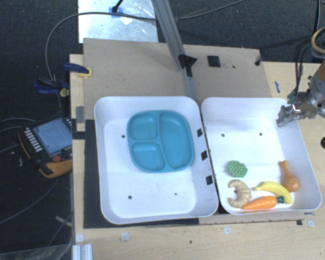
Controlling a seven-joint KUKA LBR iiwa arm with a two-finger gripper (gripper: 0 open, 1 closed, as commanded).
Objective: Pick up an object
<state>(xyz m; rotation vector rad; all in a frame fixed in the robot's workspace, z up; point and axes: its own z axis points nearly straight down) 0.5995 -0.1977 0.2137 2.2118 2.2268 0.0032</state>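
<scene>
From the camera view, the bench (pixel 151 64) carries two shallow white bins side by side. The left bin (pixel 114 199) holds a blue divided plate (pixel 161 141), lying flat in the bin's upper middle part, nearer the far edge than the near one.

The right bin (pixel 249 118) has its objects gathered in the near right corner. A green knobbly round piece (pixel 237 169) lies a little apart, toward the bin's middle. Just beside it, nearer the front edge, a tan croissant (pixel 239 193) curls against an orange carrot (pixel 260 203), which lies along the front wall. A yellow banana (pixel 274 189) rests just above the carrot, touching or almost touching it. A brown pear-shaped piece (pixel 288 177) with a thin neck lies by the right wall.

The arm reaches in from the right, and its gripper (pixel 287 114) hangs over the far right edge of the right bin, well apart from the cluster of objects. Nothing is seen between its fingers; how far they stand open cannot be told at this size and angle.
</scene>
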